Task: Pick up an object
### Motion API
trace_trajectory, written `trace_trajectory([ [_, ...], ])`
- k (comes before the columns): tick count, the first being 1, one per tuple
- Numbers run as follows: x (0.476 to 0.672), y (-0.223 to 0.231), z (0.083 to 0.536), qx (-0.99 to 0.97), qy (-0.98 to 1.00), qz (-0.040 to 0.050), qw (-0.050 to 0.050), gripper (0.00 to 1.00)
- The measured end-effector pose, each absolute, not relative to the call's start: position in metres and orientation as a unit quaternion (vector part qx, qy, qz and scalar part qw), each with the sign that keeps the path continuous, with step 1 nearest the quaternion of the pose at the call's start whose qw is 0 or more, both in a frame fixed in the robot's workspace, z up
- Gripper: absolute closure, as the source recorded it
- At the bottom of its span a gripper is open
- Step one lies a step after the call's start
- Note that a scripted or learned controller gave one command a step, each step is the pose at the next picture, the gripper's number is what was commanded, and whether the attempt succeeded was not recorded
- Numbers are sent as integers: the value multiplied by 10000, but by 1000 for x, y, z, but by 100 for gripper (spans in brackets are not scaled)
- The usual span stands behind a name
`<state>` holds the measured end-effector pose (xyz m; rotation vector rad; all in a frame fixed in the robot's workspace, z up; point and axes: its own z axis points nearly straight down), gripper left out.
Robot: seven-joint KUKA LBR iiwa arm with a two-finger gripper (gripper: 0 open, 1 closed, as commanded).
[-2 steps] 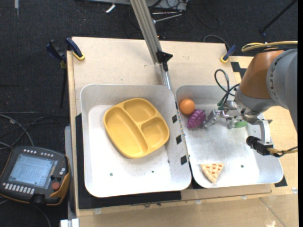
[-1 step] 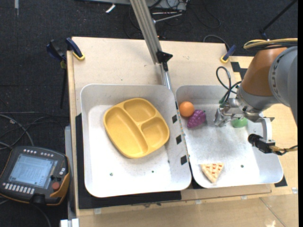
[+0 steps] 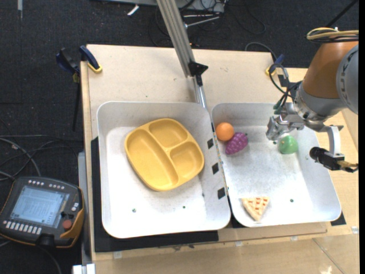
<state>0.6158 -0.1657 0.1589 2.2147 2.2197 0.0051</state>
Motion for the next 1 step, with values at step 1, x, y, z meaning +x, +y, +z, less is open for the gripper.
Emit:
trace_trajectory([
  [1, 618, -166, 213, 7061, 7081, 17, 31, 100],
])
